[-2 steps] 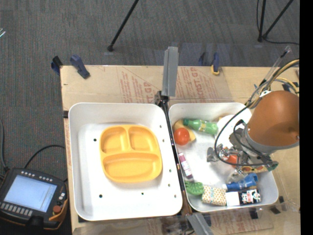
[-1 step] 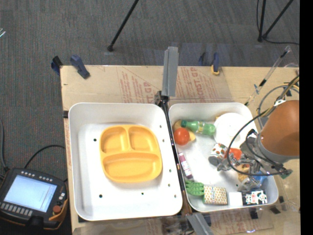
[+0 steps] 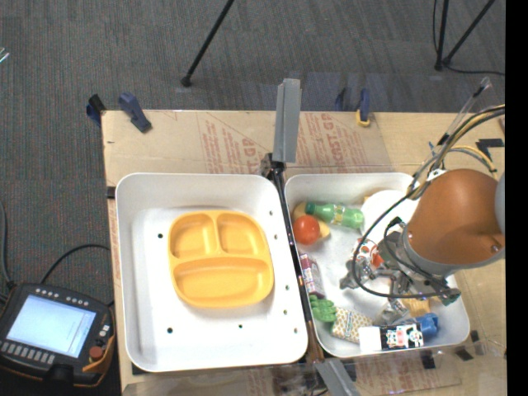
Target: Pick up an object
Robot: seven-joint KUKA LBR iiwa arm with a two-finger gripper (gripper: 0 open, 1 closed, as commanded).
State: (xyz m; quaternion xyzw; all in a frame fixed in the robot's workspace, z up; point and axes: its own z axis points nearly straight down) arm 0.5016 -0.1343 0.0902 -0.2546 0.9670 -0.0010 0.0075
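White carton (image 3: 402, 336) w/ blue cap lies nearest, just below fingers (image 3: 394, 289); fingers' state: cannot tell, hidden under wrist. Green toy (image 3: 322, 310) to their left; red tomato (image 3: 307, 229), green bottle (image 3: 337, 214) beyond. Yellow tray (image 3: 221, 257) in far-left bin (image 3: 132, 271).

end effector (image 3: 402, 289) fingers hidden beneath wrist

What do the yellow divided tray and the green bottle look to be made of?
Yellow tray: probably moulded plastic, matte to satin, uniform colour with rounded compartment edges. Green bottle: likely plastic too, slightly glossy, with a pale label band; too small to be sure.
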